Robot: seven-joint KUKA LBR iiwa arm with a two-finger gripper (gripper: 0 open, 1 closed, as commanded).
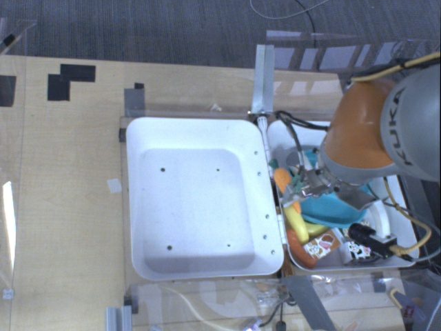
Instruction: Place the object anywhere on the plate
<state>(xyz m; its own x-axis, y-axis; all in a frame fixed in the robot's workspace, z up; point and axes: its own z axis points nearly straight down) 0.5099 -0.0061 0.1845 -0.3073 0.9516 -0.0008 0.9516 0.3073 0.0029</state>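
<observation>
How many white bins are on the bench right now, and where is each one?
2. One shallow white plastic bin lies at centre-left; the other white bin sits to its right, partly covered by the grey and orange robot arm. No further bin appears hidden.

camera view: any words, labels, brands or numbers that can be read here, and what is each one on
"KUK": large dark letters running along the grey arm; anything after them cannot be made out.
Red and white packet: there is print on it, too small and blurred to read.
No other text or numbers are legible.
</observation>
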